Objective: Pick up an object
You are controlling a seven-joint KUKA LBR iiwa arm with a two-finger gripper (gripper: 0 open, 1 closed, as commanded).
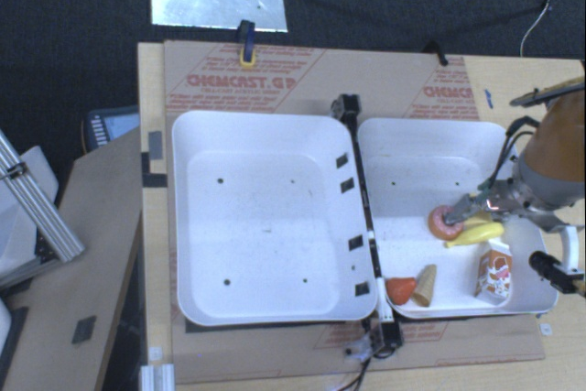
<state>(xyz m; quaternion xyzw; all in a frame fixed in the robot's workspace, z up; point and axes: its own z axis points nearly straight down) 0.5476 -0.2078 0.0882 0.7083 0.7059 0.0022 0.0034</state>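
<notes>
Starting at the left, the left bin (265,224) sits flat on a brown board (311,73), touching the right bin (417,146) along a black hinge strip (359,197). Right bin holds everything: a red piece (400,290) in the near left corner, touching a tan cone (426,285) just beside it. Further right, a pink ring (445,222) lies mid-bin with a yellow banana (474,234) touching its right side. Small white carton (494,276) with red print stands near the front right, just below the banana. Gripper (478,206) comes in from the right, low over the ring and banana, fingertips right at them. Can't tell how far the fingers are spread or whether anything is actually pinched; too blurred. Grey arm (554,162) with orange band behind it.
</notes>
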